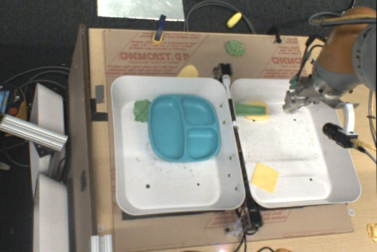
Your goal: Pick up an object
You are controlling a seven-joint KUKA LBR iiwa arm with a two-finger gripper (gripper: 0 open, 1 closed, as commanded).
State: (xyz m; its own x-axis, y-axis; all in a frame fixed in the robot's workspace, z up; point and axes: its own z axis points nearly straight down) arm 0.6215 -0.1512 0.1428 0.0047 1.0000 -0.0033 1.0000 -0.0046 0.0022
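Yellow square piece [265, 177] lies flat near the front of the right bin [330, 189], turned so its corners point diamond-wise. Left bin [126, 186] holds a blue divided tray [183, 127] with a green leafy bit [142, 109] touching its left edge. Farther back, right bin: green-and-yellow sponge [251, 110], long axis running left-right, beside the divider. Gripper [293, 101] reaches in from the right over the bin's back edge, wrist angled down-left; cannot tell how it is set.
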